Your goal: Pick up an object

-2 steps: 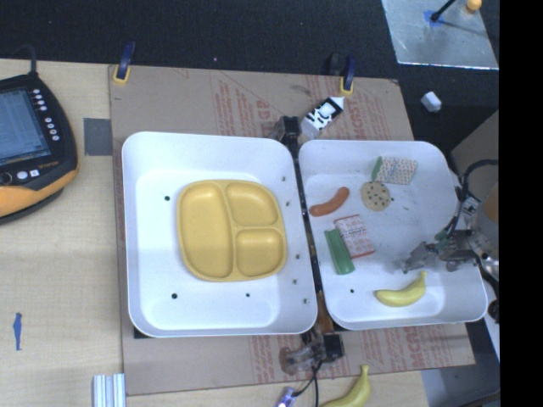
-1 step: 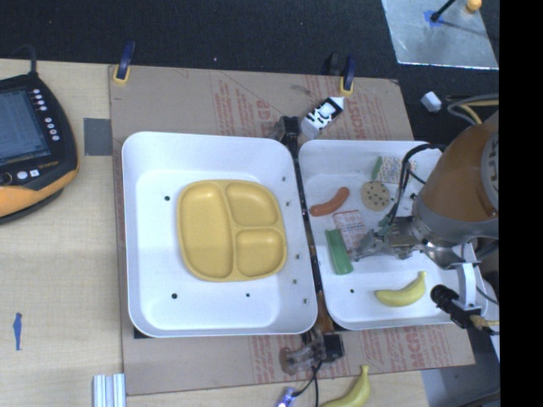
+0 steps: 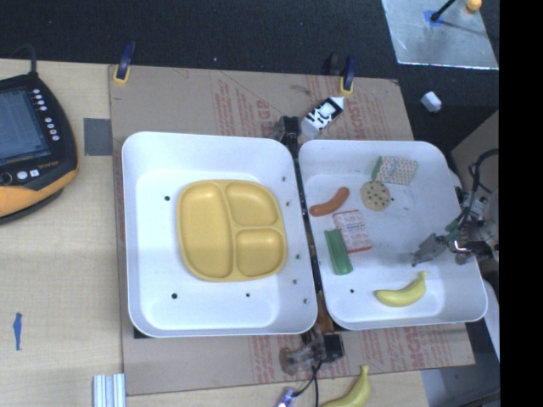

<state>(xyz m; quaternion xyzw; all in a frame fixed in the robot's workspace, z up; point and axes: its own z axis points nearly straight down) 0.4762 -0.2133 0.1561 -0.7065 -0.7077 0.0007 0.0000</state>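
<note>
On the light wooden worktop (image 3: 59, 287) I see a brown cardboard sheet (image 3: 254, 100) carrying two shallow white plastic bins side by side. I take the right white bin (image 3: 424, 164) as my landmark. Touching its left wall is the left white bin (image 3: 148, 227), and in that bin lies a yellow three-compartment plastic tray (image 3: 231, 229). Far to the left of my landmark, at the worktop's edge, sits a black and orange handheld control pendant with a screen (image 3: 25, 147).

Inside the landmark bin, near its front wall, lies a yellow plastic banana (image 3: 402, 292). Along its left side stands out a green rectangular block (image 3: 338, 251), with a pink and white printed packet (image 3: 351, 231) just beside it. Above those, a reddish-brown sausage-shaped toy (image 3: 329, 201) lies at a slant. Toward the back wall I see a pale patterned square packet (image 3: 394, 170), and near it a round tan cookie (image 3: 375, 195).

At the landmark bin's right wall, the tool (image 3: 433, 250) reaches in low over the bin floor, above the banana and apart from it. I cannot tell how it is set.

Outside the landmark, in front of it, a second yellow banana (image 3: 356, 390) lies on the cardboard.
</note>
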